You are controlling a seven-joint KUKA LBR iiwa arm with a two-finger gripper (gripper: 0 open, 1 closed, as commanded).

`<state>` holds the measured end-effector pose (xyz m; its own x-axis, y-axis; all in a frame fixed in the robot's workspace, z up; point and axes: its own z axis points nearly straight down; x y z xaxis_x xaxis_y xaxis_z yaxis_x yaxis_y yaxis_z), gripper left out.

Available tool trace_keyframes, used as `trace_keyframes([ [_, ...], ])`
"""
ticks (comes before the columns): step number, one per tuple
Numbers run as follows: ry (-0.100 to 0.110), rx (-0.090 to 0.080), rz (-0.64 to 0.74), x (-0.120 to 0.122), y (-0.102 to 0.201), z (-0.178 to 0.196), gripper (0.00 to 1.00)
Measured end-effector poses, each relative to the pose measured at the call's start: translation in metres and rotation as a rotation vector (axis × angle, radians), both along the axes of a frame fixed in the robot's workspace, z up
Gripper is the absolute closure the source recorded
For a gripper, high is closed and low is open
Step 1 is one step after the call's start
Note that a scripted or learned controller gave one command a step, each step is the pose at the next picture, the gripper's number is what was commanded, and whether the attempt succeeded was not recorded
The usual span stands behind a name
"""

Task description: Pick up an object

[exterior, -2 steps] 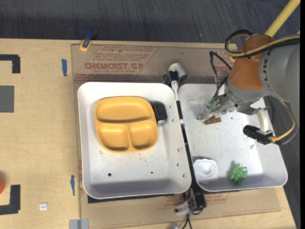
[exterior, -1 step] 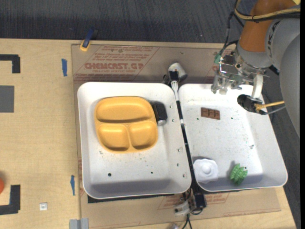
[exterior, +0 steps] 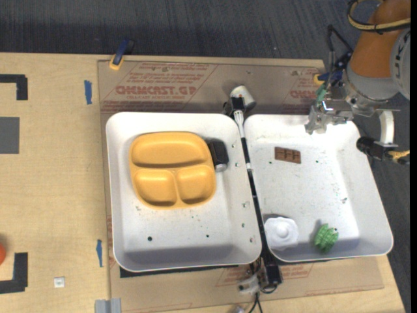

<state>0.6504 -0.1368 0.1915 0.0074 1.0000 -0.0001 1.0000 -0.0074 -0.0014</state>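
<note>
From the camera view, the arm is hanging over the right bin's (exterior: pixel 365 194) far right corner, its gripper (exterior: pixel 317 117) sitting at the rim, so whether it is open or carrying anything cannot be told. Candidates are lying apart for easy reach: a green toy (exterior: pixel 326 236) and white piece (exterior: pixel 281 232) near the front wall, a brown block (exterior: pixel 287 154) mid-bin, a yellow tray (exterior: pixel 173 168) filling the left bin (exterior: pixel 124 194)
</note>
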Motion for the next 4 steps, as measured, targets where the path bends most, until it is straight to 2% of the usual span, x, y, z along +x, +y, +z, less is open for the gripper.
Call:
trace_keyframes([
  [1,0.0,0.0,0.001,0.0,0.0,0.0,0.0],
  [2,0.002,0.001,-0.239,-0.051,0.003,-0.079,0.0],
  [3,-0.004,-0.001,-0.128,-0.018,-0.023,-0.061,0.0],
  [4,-0.001,0.001,-0.083,-0.051,0.043,-0.106,0.0],
])
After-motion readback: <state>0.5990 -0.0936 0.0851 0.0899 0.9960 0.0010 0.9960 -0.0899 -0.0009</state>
